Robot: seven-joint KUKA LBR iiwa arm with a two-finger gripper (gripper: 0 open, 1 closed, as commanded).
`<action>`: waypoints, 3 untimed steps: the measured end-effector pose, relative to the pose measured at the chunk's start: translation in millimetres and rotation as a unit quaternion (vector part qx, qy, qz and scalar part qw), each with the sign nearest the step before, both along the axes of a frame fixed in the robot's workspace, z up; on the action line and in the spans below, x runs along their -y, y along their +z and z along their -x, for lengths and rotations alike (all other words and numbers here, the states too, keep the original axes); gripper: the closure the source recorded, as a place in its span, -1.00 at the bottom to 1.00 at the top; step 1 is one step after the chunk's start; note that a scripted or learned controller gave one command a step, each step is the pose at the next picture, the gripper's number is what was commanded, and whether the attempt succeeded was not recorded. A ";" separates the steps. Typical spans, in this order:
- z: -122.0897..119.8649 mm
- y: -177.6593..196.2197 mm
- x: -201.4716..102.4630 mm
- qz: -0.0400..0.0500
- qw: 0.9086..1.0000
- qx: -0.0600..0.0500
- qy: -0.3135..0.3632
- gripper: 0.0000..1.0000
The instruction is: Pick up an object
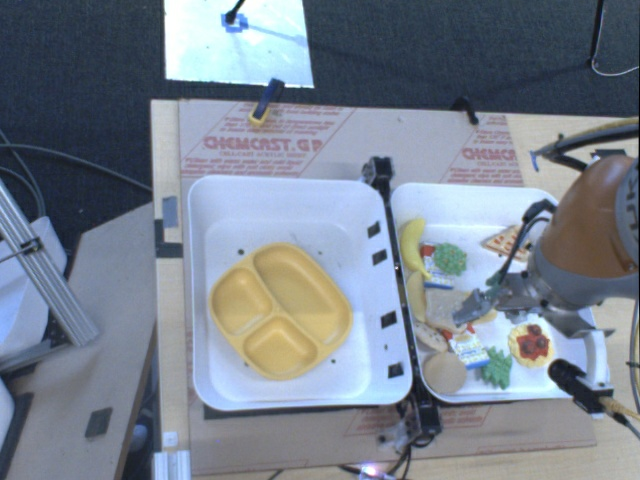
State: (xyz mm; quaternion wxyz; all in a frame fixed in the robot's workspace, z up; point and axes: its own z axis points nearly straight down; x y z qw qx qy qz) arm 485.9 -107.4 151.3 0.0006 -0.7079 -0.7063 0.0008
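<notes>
The right bin (470, 200) holds a crowd of toy foods: a yellow banana (411, 243), a green broccoli piece (450, 259), a grey bread slice (443, 304), a small carton (468, 349), a little pizza (530, 344), a green leafy piece (497, 367), a round tan cookie (446, 373) and a cracker (503, 240). My gripper (472, 311) hangs low over the middle of this bin, just above the bread slice and the carton. The arm's orange band (600, 218) covers the bin's right side.
A yellow three-part plate (280, 311) lies in the left bin (290, 200). A black divider with clips (392, 268) runs between the bins. A small white carton with red print (436, 269) sits beside the broccoli. Cardboard lies under both bins.
</notes>
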 end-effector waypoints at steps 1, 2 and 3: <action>-34.3 34.6 -66.7 -0.001 1.000 0.004 0.007 -1.00; 0.3 -66.9 -19.4 0.000 1.000 0.001 -0.001 -1.00; -1.6 -65.0 -22.4 0.001 1.000 0.003 0.001 -1.00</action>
